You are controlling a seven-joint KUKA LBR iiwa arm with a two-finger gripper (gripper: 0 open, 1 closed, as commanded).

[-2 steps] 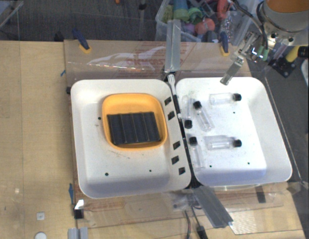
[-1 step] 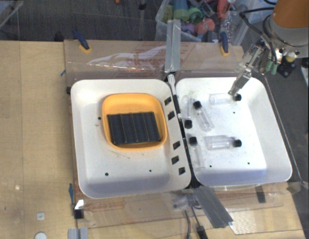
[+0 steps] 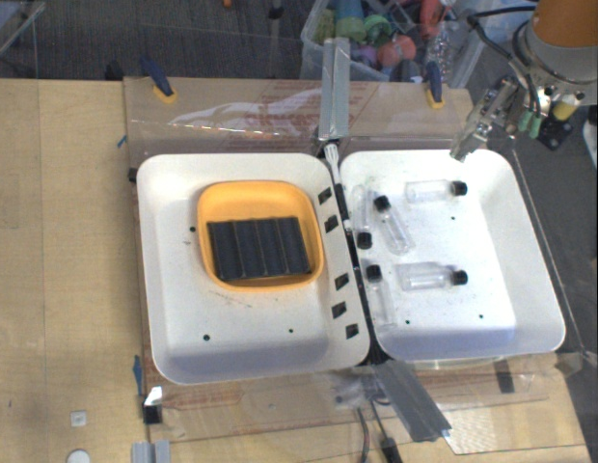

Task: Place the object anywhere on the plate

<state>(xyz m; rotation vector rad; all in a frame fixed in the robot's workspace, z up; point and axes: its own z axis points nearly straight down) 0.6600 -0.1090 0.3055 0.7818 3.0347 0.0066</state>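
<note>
Nearest you, the front rim of the left bin [image 3: 241, 365] sits on the bench [image 3: 58, 258], well away from the hand [image 3: 470, 141]. You find the hand at the far rim of the right bin [image 3: 530, 307], tilted, under the arm [image 3: 569, 17] with its orange band. Its two fingers look close together with nothing between them, though they are small in this view.

Below the hand, inside the right bin, lie four clear vials with black caps: one [image 3: 434, 190] just beneath it, one [image 3: 391, 222] further toward the divider, one [image 3: 429, 277] nearer you, and one [image 3: 374, 292] along the divider.

Far across from the hand, in the left bin, the orange plate [image 3: 258, 196] carries a dark ribbed block [image 3: 258, 249].
</note>
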